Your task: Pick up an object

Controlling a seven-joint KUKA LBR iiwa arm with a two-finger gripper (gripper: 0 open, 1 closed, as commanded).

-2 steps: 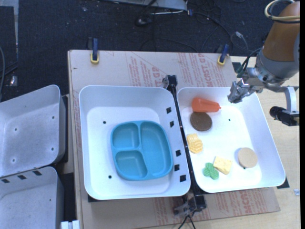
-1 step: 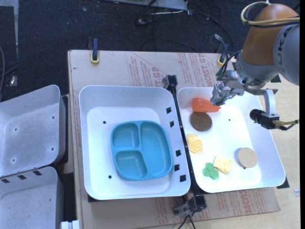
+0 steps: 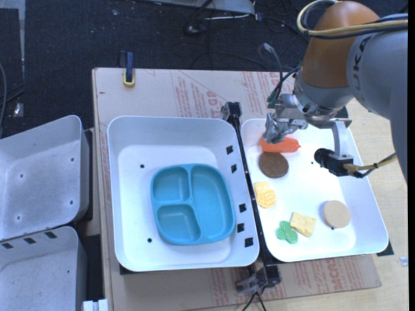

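Note:
In the right bin point(image 3: 363, 193) lie several toy foods. An orange carrot-like piece point(image 3: 285, 146) rests near the bin's far left corner, with a brown round disc point(image 3: 273, 165) just in front of it. Further forward are a pale yellow ridged piece point(image 3: 264, 194), a green leafy piece point(image 3: 286, 232), a yellow wedge point(image 3: 303, 223) and a tan round disc point(image 3: 336, 214). My gripper point(image 3: 277, 133) hangs straight down from the orange-banded wrist and reaches the left end of the orange piece, hiding part of it.
The left bin point(image 3: 130, 173) holds a blue three-compartment tray point(image 3: 192, 203). A black divider runs between the bins point(image 3: 245, 186). A black fitting with a cable point(image 3: 332, 161) sits over the right bin's far right part. White lids point(image 3: 39, 173) lie off the bench at the left.

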